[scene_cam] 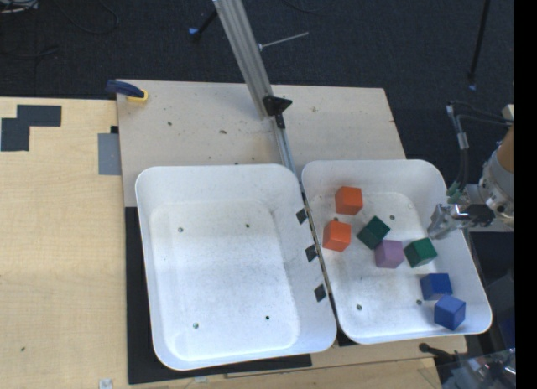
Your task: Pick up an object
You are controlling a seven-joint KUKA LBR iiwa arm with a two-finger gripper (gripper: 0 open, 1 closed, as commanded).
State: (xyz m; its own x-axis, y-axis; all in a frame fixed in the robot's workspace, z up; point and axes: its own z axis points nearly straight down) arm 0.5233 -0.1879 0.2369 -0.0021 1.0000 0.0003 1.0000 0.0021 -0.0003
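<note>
The right bin (374, 164) holds several small cubes. Two orange cubes (348, 199) (336, 235) lie toward its left side. A dark green cube (373, 232) and a purple cube (389, 254) sit mid-bin, almost touching. A brighter green cube (420, 251) rests beside the purple one, and two blue cubes (435, 285) (450, 311) lie near the front right corner. My gripper (442, 220) hangs over the bin's right rim, just above and right of the bright green cube, with nothing seen held in it.
The left bin (144, 188) adjoins the right one, with black clips along the shared rim. An aluminium bar (247, 52) slants up from behind the bins. A blue clamp (126, 89) sits at the board's far left corner.
</note>
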